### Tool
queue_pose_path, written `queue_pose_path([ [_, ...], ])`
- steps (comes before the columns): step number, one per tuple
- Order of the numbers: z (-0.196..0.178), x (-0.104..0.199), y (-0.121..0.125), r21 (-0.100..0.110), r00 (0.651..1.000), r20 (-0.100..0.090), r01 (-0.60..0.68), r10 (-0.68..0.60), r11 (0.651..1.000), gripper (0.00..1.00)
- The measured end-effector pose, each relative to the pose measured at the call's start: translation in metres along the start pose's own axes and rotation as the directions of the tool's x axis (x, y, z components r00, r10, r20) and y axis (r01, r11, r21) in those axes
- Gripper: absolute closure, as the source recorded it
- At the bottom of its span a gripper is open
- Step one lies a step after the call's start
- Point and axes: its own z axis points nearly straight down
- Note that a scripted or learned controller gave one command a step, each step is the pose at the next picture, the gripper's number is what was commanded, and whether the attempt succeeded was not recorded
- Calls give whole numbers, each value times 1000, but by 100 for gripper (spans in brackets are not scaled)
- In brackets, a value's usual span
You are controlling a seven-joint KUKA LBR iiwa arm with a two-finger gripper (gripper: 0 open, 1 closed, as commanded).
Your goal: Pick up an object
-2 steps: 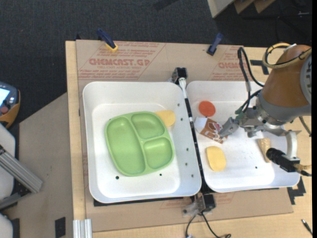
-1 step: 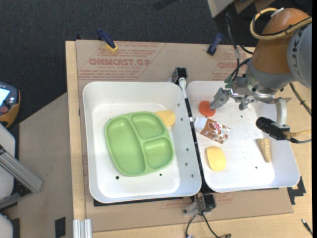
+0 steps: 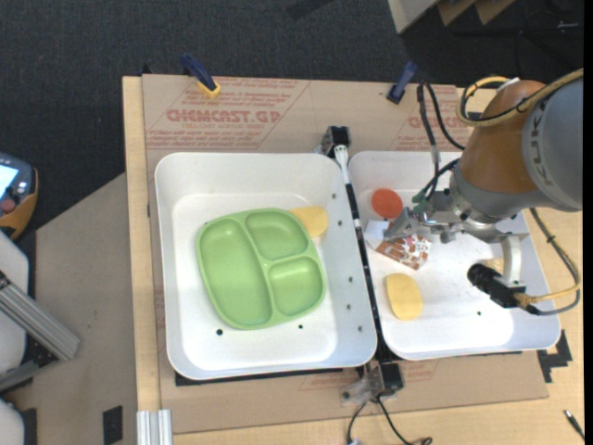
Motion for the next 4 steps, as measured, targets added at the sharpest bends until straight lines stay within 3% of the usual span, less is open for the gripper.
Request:
queue_pose_path([
  [2, 11, 1, 2, -9, 1000, -1, -2, 2, 1000, 0],
  [4, 12, -4, 27, -3, 1000, -5, 1, -1, 1000, 0],
])
